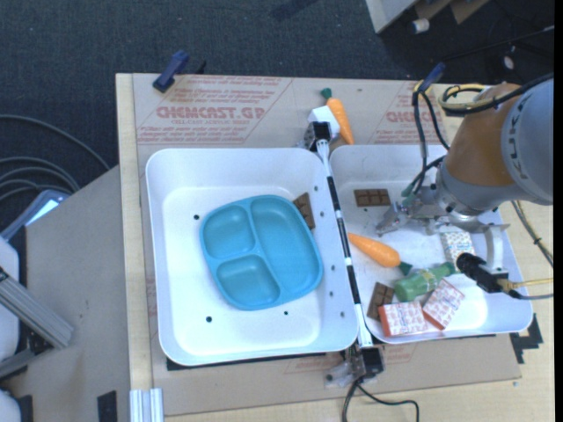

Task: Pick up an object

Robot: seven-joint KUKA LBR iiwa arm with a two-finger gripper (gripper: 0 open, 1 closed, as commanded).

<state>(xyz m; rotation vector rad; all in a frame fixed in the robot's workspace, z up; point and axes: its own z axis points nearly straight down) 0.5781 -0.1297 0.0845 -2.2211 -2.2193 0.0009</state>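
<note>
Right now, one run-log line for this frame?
arm: over right bin | end effector: above carrot, near chocolate bar | left bin: blue tray

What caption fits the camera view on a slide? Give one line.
KUKA arm's gripper hovers in the right bin near a carrot; a blue divided plate sits in the left bin.

- I work in a robotics lab, not a home or a shop: my bench (264,104) is a raw board still wearing its printed protective paper.
- Two shallow white bins (176,236) sit side by side on it, joined by a bolted divider strip (339,236).
- Loose black cables (35,174) trail over dark carpet (132,16) on the left.
- Toy food, like a plastic carrot (374,251), lies about as test props.
</note>
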